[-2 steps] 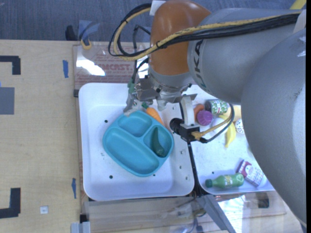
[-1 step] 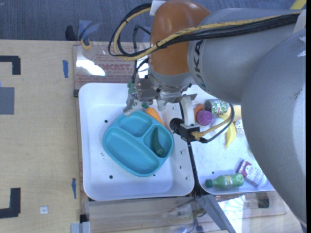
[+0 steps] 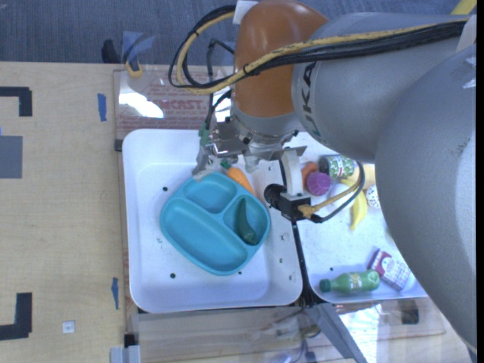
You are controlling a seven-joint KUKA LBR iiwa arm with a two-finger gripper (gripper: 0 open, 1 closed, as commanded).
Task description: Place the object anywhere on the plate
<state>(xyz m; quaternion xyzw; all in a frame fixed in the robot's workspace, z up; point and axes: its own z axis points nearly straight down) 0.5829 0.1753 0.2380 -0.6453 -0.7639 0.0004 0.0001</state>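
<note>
Camera view, plate: a turquoise plastic divided plate (image 3: 214,229) with three compartments lies in the left shallow white bin (image 3: 144,203), tilted so its two small compartments face the upper right.
Camera view, object: a small orange carrot-shaped piece (image 3: 240,178) sits at the plate's upper rim, just under the arm's wrist; whether it rests on the rim or hangs above it cannot be told.
Camera view, gripper: the gripper (image 3: 227,159) is under the grey arm with the orange band (image 3: 268,59), right above the orange piece. How far open it is, and whether it holds the piece, I cannot tell.
Camera view, plate contents: a dark green item (image 3: 246,225) lies in the right-hand small compartment.
Camera view, right bin: a green plastic bottle (image 3: 349,282), a yellow banana-shaped piece (image 3: 358,206), a purple round piece (image 3: 318,183) and a red and white packet (image 3: 388,268) lie in the right white bin (image 3: 333,267), well apart from the plate.
Step in hand, as judged: bringing the orange piece over the plate for release.
Doing it well: shift toward the plate's middle, over the big compartment, before letting go; a drop at the rim risks it rolling off into the bin.
Care: lower close to the surface first, and keep clear of the raised dividers.
</note>
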